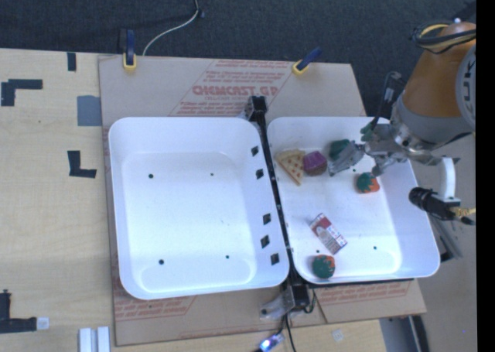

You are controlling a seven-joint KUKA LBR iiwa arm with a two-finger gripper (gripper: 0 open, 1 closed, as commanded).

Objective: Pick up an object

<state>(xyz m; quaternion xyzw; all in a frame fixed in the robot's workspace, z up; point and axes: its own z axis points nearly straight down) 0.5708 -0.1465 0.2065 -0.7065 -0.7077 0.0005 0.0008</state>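
Several small objects lie in the right bin (pixel 387 261). A yellow wedge (pixel 291 165) and a purple lump (pixel 314 162) sit near the divider. A dark green piece (pixel 339 147) is just right of them. A green and orange ball (pixel 366 182) rests toward the right wall. A red and white packet (pixel 328 234) and a green and red ball (pixel 323 266) lie at the front. My gripper (pixel 365 162) hangs open over the bin's far right part, its fingers (pixel 346 159) spread between the dark green piece and the green and orange ball, with nothing between them.
The left bin (pixel 186 211) sits beside the right one, parted by a black clipped divider (pixel 267 188). Both stand on a cardboard sheet (pixel 224 87) clamped at the back. The arm's orange band (pixel 437 83) rises over the right bin's far right corner.
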